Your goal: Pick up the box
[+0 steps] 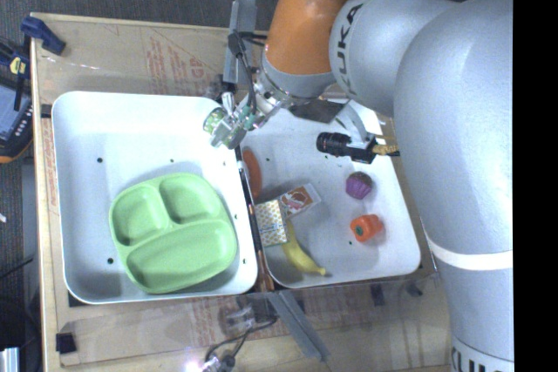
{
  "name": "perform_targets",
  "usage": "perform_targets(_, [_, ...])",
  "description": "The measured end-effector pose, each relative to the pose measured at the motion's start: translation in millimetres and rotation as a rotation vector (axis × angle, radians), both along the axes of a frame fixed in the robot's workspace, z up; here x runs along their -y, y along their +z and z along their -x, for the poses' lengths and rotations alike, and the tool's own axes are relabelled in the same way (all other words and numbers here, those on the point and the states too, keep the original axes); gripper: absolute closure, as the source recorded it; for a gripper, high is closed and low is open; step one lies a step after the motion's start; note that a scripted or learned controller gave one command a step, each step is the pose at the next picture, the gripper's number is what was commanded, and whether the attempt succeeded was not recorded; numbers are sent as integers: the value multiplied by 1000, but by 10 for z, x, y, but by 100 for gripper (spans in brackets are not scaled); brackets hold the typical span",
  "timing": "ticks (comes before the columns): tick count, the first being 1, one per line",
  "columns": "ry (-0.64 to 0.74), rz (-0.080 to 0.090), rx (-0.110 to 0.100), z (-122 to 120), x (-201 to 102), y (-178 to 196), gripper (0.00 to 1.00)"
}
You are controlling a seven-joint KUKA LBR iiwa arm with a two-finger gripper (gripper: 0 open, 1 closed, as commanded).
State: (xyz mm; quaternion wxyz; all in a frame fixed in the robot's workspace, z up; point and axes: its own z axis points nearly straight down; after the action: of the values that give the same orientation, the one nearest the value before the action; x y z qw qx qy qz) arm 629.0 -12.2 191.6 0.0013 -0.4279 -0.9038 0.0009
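Note:
A small white box (298, 199) with red print lies near the middle of the right bin (397, 261). Just below and left of it lies a flat patterned carton (271, 222), close to the bin's left wall. My gripper (227, 126) hangs over the divide between the two bins at their far end. It is well above and left of both boxes and touches neither. I see nothing of the task's objects between its tips.
A green divided plate (174, 231) fills the near part of the left bin (74, 187). In the right bin are a banana (302, 257), an orange item (367, 227), a purple item (358, 185) and a reddish item (251, 172) against the left wall.

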Motion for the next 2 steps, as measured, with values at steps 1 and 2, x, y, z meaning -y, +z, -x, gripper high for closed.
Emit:
perform_targets(1, [55,1,4,607,767,721,100])
perform_targets(2, [82,0,0,543,116,111,100])
